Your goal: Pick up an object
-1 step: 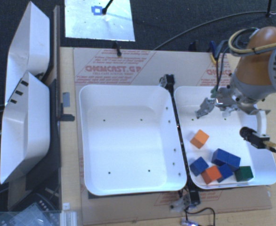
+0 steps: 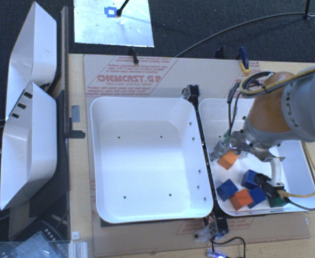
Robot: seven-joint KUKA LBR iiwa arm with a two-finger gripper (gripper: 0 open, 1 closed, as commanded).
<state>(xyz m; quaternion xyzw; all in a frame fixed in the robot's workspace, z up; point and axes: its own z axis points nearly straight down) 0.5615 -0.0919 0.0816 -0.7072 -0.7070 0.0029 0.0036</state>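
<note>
Nearest us, along the six o'clock wall of the right bin (image 2: 215,114), we count six blocks: three blue, two orange, one green. The green block (image 2: 277,201) sits at five o'clock in the bin. A blue block (image 2: 258,196) is just beside it, and the near orange block (image 2: 242,198) touches that one's nine o'clock side. A second blue block (image 2: 227,188) lies at seven o'clock, and a third blue block (image 2: 249,178) lies a little farther in. The far orange block (image 2: 227,160) lies tilted and apart from the rest, toward nine o'clock of the bin's middle, right below the end effector (image 2: 226,149). We cannot tell whether the end effector is open or closed, nor whether it touches that block.

The arm (image 2: 302,106) comes in from three o'clock. Its orange band (image 2: 267,114) bends down over the bin, and the wrist points toward eight o'clock.

The left bin (image 2: 147,100) stands just beside the right one on the desk (image 2: 79,198), a pale board under a clear sheet with red lettering (image 2: 129,78). At nine o'clock two more white bins (image 2: 31,144) lean tilted at the desk's edge. Farthest, at twelve o'clock, a metal plate (image 2: 113,15) lies on dark carpet (image 2: 211,9).
</note>
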